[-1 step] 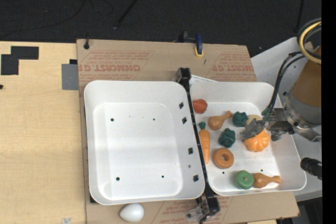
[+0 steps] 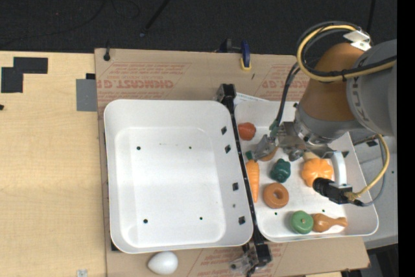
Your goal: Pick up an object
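Note:
My gripper (image 2: 279,151) hangs low over the right bin (image 2: 363,217), reaching in from the right. It is open, and nothing sits between its grey fingers (image 2: 262,150). A dark green toy (image 2: 281,170) lies just in front of the fingertips. A small red tomato-like piece (image 2: 246,131) rests to the gripper's left by the bin wall. An orange carrot (image 2: 252,180) lies along the same wall. A brown doughnut (image 2: 277,195) and an orange fruit (image 2: 316,170) sit close by.
A green round piece (image 2: 301,222) and a tan drumstick-shaped toy (image 2: 329,224) lie at the right bin's front. The left bin (image 2: 130,230) stands beside it, with a black divider (image 2: 237,159) between them. A white egg (image 2: 162,263) lies on the bench outside the bins.

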You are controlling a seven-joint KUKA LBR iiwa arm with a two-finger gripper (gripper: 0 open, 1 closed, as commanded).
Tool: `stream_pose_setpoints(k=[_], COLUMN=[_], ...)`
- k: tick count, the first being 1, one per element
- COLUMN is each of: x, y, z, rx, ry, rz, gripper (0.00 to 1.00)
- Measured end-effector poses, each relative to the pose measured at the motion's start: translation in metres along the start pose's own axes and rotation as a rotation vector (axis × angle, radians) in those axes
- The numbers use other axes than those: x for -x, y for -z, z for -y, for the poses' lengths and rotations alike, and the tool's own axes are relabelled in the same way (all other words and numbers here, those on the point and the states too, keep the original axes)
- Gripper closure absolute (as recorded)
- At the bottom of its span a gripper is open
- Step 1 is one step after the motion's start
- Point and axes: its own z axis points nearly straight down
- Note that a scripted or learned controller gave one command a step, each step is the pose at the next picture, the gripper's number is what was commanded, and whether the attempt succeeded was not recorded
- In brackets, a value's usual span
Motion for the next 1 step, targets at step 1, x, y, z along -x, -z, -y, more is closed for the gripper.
stream_pose_setpoints(k=[1], x=[0.0189], y=[-0.0475], z=[0.0281], rx=[0.016], ry=[-0.009], rz=[0.007], gripper=[0.0])
